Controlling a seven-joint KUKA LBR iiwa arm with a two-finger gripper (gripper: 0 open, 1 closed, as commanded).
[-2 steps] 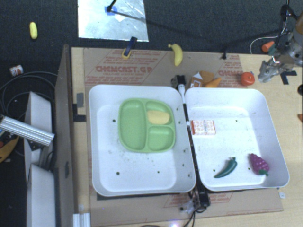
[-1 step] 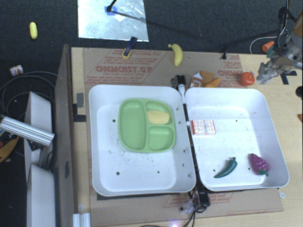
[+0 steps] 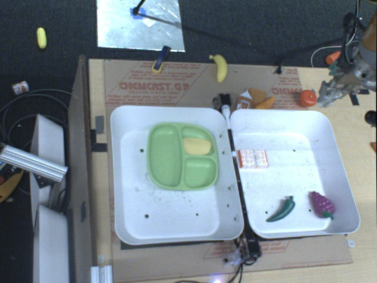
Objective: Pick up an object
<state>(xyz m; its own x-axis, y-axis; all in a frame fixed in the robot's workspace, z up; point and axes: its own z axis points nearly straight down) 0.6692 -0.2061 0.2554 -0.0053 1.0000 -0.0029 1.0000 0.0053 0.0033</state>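
Grapes point(image 3: 321, 204) by right bin point(image 3: 339, 152) edge | tool point(image 3: 333, 92) outside bin, grip state unclear

Green divided plastic plate point(image 3: 177, 158) w/ yellow block point(image 3: 197, 146) in left white bin point(image 3: 132, 217), right white bin point(image 3: 336, 152): red-white box point(image 3: 254, 158) rear-left, green toy pepper point(image 3: 282, 209) & purple toy grapes point(image 3: 321, 204) front-right.

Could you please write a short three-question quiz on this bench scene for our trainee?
1. True or false: the yellow item lies in the green divided plate in the left bin.
2. Which lies nearest the right bin's front right corner? A) green chili pepper B) purple grapes C) red-and-white packet
3. Fill in: the banana lies on the ____ behind the bins.

Key
1. True
2. B
3. Cardboard
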